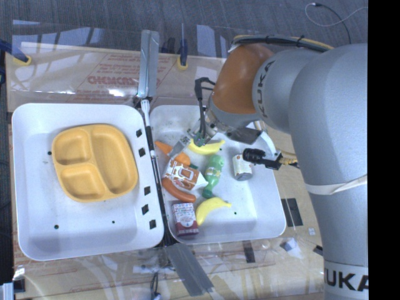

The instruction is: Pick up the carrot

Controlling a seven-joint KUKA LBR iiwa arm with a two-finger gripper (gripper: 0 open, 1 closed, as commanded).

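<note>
Camera view is taken up on its right by the grey arm (pixel 312 105), whose orange band sits at upper centre. Two white bins are seen side by side: the left bin (pixel 31 230) bears a yellow divided plate (pixel 94 161), the right bin (pixel 269 217) a clutter of toy food. The gripper (pixel 199 136) is lowered near a banana (pixel 206 147); whether it is parted or closed cannot be told. The carrot (pixel 164 147) is found at centre frame, by the right bin's left wall, partly hidden under a snack packet (pixel 181 175). It is judged light, stiff and smooth, best pinched across its exposed end. Its long axis appears to run from upper left to lower right.
</note>
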